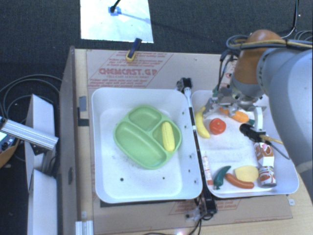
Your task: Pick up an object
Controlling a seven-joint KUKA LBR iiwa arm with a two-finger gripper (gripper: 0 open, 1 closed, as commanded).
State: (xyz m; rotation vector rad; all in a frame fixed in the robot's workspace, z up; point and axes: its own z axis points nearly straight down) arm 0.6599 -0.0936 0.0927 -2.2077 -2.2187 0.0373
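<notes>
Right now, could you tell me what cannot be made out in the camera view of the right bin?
- Orange item: camera view, partly under the gripper, so what it is stays unclear.
- Right bin: camera view, its far right corner is covered by the arm.
- Carton and can: camera view, print too small to read.

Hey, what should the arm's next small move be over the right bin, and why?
Probably shift the tool slightly toward the near side and lower it over the red tomato. The tool sits at the far end of the right bin, the tomato lies closest to it, and it looks to stand just clear of the banana, so it seems the easiest pick.
</notes>
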